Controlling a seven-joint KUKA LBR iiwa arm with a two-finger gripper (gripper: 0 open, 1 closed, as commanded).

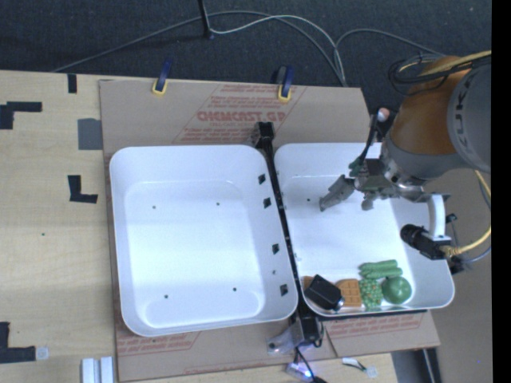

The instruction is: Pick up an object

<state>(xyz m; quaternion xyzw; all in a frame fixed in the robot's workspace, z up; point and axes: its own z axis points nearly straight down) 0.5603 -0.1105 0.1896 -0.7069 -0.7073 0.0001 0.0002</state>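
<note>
The gripper [350, 195] hung over the upper part of the right bin [313, 162], its two grey fingers spread apart with nothing between them. One finger [336, 193] slanted down toward the left, ending above bare white floor; the other, shorter in this view, pointed down just beside it. Behind them the arm [435, 126] came in from the right, its orange band broad above the wrist (the grey casing beyond it ran off the edge of the picture). A black fitting [423, 241] on a white bracket stuck out below the wrist, over the bin's right rim.

The objects lay well apart from the fingers, all crowded along the near edge of the right bin. A green ball [397, 290] sat at the right end, with a green pickle-like piece [378, 269] just above it and a knobbly green-and-yellow cob [371, 293] touching its left side. Next came an orange cracker [348, 291], and a black block [324, 293] lay tilted beside it in the bin's near-left corner.

The left bin [128, 166] stood alongside, the two joined by a black strip [275, 206] with clips. Both rested on a cardboard sheet [231, 110] held by two clamps at its far edge, on a wooden bench [48, 238] marked with black tape.
</note>
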